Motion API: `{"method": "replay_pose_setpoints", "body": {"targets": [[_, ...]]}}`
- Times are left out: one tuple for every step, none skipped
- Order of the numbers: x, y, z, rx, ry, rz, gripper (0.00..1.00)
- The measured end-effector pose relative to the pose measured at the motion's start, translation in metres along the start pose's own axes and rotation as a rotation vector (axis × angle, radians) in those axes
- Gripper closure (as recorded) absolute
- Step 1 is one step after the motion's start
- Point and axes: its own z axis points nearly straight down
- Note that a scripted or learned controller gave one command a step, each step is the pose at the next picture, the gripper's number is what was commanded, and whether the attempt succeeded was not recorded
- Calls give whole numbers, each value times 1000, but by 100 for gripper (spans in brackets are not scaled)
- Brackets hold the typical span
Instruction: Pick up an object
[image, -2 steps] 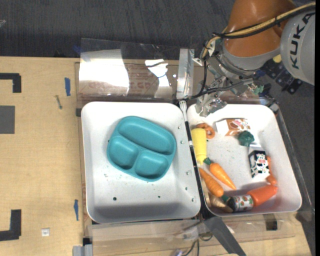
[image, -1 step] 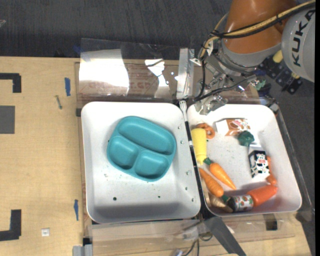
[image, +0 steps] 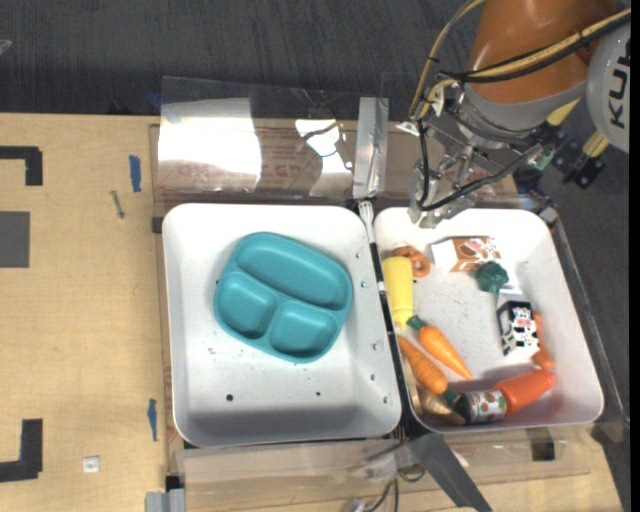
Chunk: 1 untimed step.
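Observation:
My gripper (image: 440, 200) hangs over the back left corner of the right bin (image: 575, 300), above its rim and clear of the objects. Below it, along the bin's left wall, lies a yellow corn cob (image: 399, 287) with a small orange ring (image: 416, 262) at its top. Two orange carrots (image: 436, 352) lie slanted below the corn. Further right are a printed packet (image: 470, 251), a green piece (image: 491, 276) and a black-and-white carton (image: 517, 327). A small bottle (image: 478, 404) and an orange sausage shape (image: 524, 387) rest at the front.
The left bin (image: 190, 380) holds a teal divided plate (image: 283, 296) at its middle. A metal divider (image: 368, 160) stands behind the gap between the bins. Cables and the orange arm band (image: 530, 40) loom above the right bin's back edge.

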Motion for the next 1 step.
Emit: {"method": "replay_pose_setpoints", "body": {"targets": [[-2, -1, -13, 8, -10, 3, 100]]}}
